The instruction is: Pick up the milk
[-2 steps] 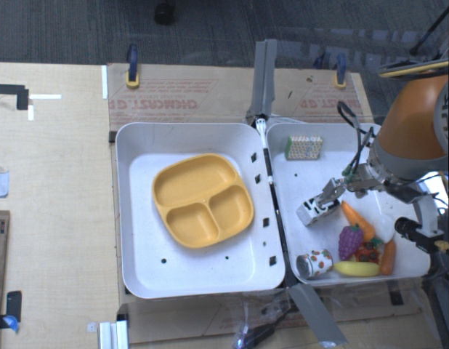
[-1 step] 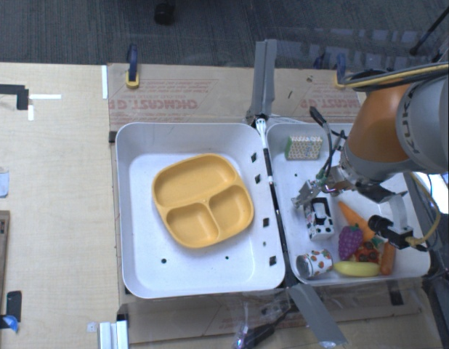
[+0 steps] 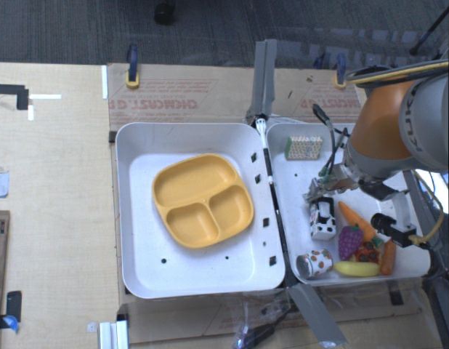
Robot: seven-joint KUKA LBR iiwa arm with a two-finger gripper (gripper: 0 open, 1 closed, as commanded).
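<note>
My gripper (image 3: 322, 195) sits right on top of the milk (image 3: 323, 222); I can't tell if my jaws are apart.

Grey arm (image 3: 428, 115) enters from right edge, upper part of frame, angled down and left. Orange band (image 3: 381, 126) sits above wrist, broad and rounded, facing camera. Wrist bends downward below band, cables running along it. Gripper (image 3: 322, 195) points down-left, low over right bin area. Gripper's tip region dark and cluttered, partly masked by wrist hardware; finger state probably not readable from this angle.
</note>
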